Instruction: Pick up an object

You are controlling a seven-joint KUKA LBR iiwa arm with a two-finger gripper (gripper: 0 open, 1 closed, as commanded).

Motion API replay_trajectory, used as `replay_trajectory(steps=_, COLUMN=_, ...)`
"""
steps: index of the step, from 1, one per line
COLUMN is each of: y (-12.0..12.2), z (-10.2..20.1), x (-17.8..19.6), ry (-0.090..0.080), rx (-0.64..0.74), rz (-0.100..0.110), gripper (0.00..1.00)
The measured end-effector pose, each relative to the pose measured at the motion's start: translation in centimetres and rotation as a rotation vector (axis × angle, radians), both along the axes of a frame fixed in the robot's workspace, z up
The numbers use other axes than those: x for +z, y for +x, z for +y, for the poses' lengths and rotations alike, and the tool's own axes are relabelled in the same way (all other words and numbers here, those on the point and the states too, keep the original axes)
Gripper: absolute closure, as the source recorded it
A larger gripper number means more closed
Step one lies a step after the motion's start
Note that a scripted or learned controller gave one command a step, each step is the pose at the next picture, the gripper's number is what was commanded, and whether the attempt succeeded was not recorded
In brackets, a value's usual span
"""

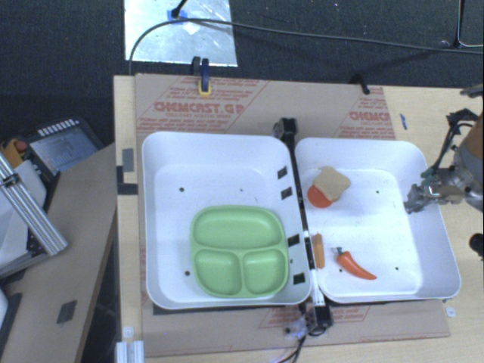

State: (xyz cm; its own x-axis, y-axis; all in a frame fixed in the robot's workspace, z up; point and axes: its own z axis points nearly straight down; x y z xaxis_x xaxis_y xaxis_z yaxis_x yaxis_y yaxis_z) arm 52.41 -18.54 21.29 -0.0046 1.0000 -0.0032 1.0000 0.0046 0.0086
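The right bin (393,161) holds a tan slice of bread (333,181) that partly covers a red round piece (318,197), an orange-red chili pepper (355,265) near the front, and a small orange stick (318,250) against the left wall. My gripper (418,197) hangs at the right bin's right rim, well to the right of the bread and above the pepper's side of the bin. Nothing shows between its tips.
The left bin (162,165) carries a green three-compartment plate (239,249). A black divider strip (296,203) runs between the bins. Cardboard lies under both bins. A foil sheet (180,20) and cables lie at the back. A side table (53,225) stands at the left.
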Motion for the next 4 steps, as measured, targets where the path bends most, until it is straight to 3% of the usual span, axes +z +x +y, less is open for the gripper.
replay_trajectory(steps=1, y=0.1, z=0.4, x=6.3, ry=0.000, rx=0.001, rz=-0.001, gripper=1.00)
replay_trajectory(steps=4, y=2.2, z=15.7, x=4.3, ry=0.005, rx=0.004, rz=0.007, gripper=1.00)
